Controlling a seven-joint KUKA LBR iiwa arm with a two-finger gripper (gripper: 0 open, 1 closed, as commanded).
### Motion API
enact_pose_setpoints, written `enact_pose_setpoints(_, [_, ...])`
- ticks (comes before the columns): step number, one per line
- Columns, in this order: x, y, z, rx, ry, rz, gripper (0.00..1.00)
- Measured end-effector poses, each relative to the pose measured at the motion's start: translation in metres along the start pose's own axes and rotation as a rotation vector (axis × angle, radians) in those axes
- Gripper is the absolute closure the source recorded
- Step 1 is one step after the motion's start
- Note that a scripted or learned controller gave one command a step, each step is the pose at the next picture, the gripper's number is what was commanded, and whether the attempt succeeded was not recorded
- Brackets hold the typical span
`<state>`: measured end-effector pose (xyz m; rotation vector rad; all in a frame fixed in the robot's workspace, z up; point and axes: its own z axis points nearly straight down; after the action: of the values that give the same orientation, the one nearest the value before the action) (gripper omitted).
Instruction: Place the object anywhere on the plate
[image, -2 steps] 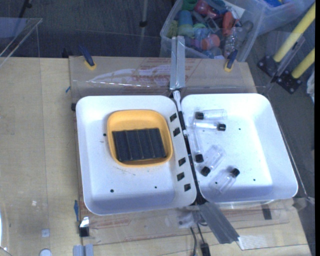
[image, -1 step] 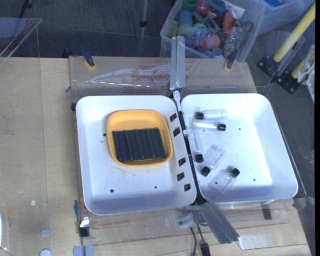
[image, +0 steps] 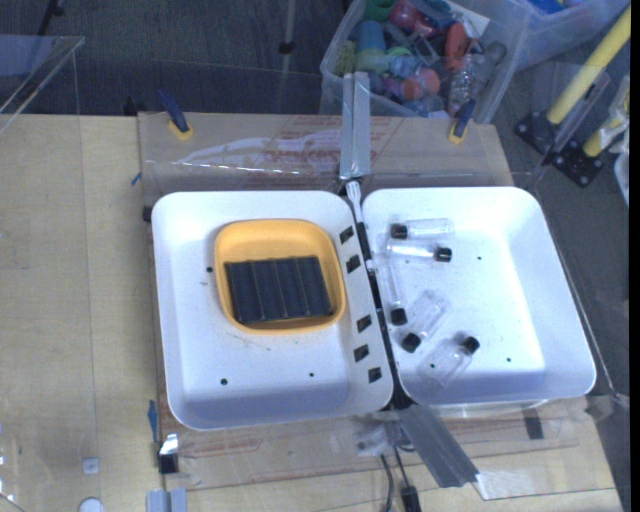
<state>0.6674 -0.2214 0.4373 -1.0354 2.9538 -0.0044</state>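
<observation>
Gripper state: can't tell.

Task's things, 5 clear vials w/ black caps, all lie on their sides in the R bin (image: 520, 290), none on the plate. Two sit near the bin's back-left: vial 1 (image: 420, 230) w/ cap pointing left, vial 2 (image: 415, 252) just in front of it w/ cap pointing right. Vial 3 (image: 390, 295) lies along the bin's left wall. Vial 4 (image: 425, 315) is near the bin's middle, tilted, cap toward front-left. Vial 5 (image: 452, 354) is nearest the front, cap at its right end.

Plate (image: 232, 240), yellow, rounded-square, sits in the L bin (image: 185, 330), about centred. A dark ribbed slab (image: 278, 288) lies on it, covering most of the inside.

Bins touch along a seam w/ a row of black tabs (image: 360, 300). A metal strip (image: 355, 125) runs back from the seam. Blue clamps (image: 178, 122) at the back corners. Behind the bench (image: 60, 300), a clear tub (image: 420, 50) of bright toys.
</observation>
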Motion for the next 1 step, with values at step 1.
enact_pose_setpoints(1, [0.0084,0.0066,0.0002,-0.006,0.003,-0.313,1.00])
